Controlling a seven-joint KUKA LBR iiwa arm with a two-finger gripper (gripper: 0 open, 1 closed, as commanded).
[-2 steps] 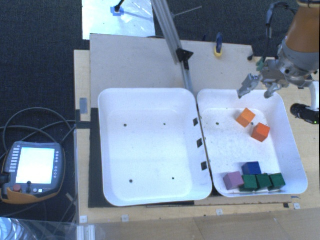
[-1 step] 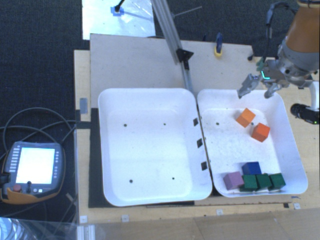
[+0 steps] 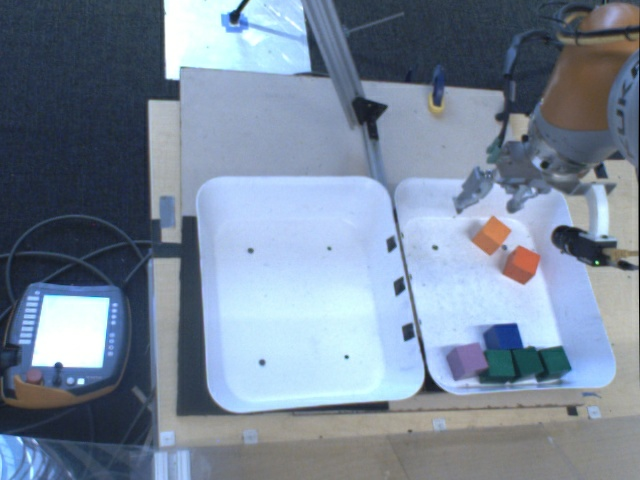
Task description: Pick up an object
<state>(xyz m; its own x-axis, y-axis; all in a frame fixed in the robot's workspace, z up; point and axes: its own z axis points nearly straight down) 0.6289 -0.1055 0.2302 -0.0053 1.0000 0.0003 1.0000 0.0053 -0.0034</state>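
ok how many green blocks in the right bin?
3. All sit in the right bin at its near edge: green block one, green block two, green block three, in a row beside the purple block.

Light fell bright and even; the white bins (image 3: 300, 268) glared slightly, shadows stayed soft, and fine detail looked grainy.

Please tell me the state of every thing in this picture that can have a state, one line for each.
hand: open, holding nothing, above the right bin's far end.
light orange block: lying loose in the right bin.
dark orange block: lying loose, untouched.
teach pendant: screen lit.
left bin: resting flat on the bench.
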